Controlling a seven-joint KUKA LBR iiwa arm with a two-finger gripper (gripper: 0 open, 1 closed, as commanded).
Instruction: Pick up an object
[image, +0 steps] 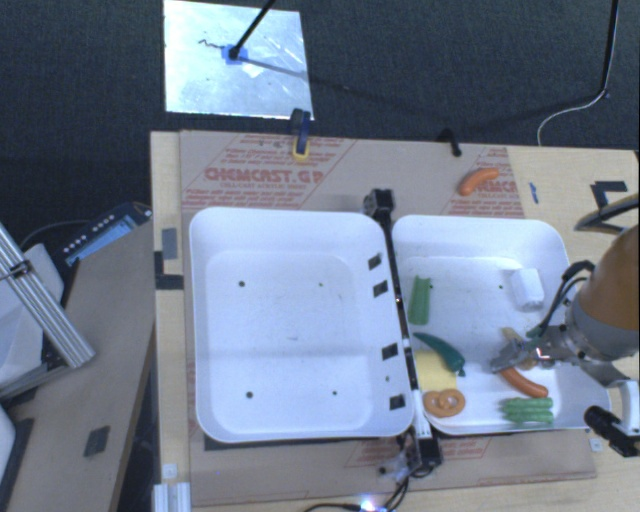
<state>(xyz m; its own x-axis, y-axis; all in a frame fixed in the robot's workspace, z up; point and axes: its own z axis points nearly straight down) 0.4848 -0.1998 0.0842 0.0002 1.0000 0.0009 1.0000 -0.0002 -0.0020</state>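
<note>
My gripper (512, 356) hangs low in the right bin (470, 240), near its front right corner, on the arm (603, 315) that reaches in from the right. Just below it lies an orange-red sausage-shaped piece (525, 383), close to or touching the gripper's tip; I cannot tell which. A ribbed green piece (527, 409) lies in front of that by the bin's rim. Further left are a dark green pepper (441, 351), a yellow piece (431, 372) and an orange ring (444, 403). A green block (420, 299) and a white block (527, 288) lie further back.
The left bin (215, 330) stands beside the right one, with a black divider (395, 300) between them. An orange piece (478, 181) lies outside on the cardboard behind the right bin. A yellow clamp (300, 148) sits at the bench's back edge.
</note>
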